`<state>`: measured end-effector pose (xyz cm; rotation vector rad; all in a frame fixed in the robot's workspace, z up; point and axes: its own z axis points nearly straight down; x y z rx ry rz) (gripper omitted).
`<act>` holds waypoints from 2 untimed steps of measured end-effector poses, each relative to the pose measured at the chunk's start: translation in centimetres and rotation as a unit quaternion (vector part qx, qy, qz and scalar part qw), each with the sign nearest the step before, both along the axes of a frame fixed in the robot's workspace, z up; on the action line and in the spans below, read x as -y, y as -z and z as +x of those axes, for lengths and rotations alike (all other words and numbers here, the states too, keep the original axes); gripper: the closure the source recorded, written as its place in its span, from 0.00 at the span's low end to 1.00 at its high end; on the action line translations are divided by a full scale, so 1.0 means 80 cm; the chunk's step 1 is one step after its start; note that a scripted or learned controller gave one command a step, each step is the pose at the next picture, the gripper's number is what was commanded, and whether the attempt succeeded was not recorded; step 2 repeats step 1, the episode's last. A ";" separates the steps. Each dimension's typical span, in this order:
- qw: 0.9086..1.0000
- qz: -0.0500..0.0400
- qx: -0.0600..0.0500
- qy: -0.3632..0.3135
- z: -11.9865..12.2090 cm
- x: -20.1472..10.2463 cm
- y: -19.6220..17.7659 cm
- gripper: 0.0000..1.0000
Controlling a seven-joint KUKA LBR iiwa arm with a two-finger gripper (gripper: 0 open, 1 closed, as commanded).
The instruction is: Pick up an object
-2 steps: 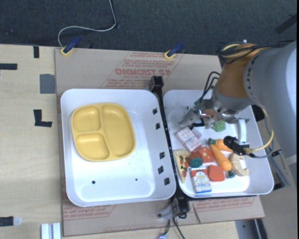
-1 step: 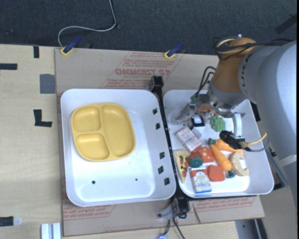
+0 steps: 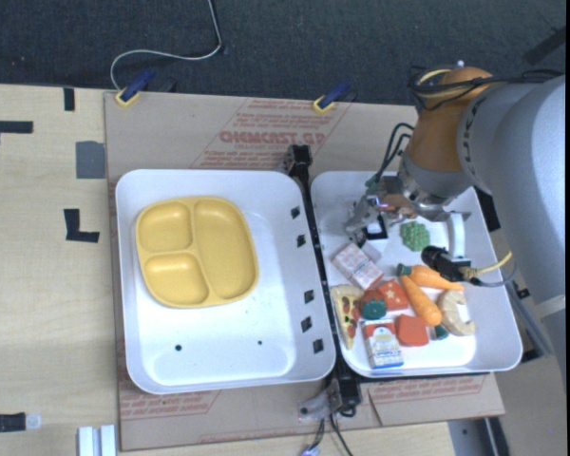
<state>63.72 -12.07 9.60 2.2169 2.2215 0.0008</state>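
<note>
At the bottom of the frame, the right bin, a shallow white tray with rounded corners, holds a loose cluster of toy food in its lower half. Nearest the lower edge lies a small printed carton, with a flat red block beside it and a pizza slice to their left. Just above them sit a red tomato-like piece, a smooth orange carrot, a second carrot and a pale, lumpy piece at the right. A pinkish wrapped packet lies tilted above the pizza slice.

In the left half of the frame, the left bin carries a glossy yellow plate moulded into three compartments.

Higher in the right bin, the hand hangs over bare white floor, just above the packet and left of a knobbly green broccoli piece. How far its fingers are parted cannot be told; nothing is seen between them. The grey arm, with its orange band, enters from the upper right. Both bins rest on a brown cardboard sheet over the tabletop.
</note>
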 end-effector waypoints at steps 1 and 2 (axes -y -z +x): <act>1.000 0.001 -0.001 -0.001 -0.041 -0.090 -0.111 1.00; 1.000 0.001 -0.001 -0.001 -0.041 -0.090 -0.111 1.00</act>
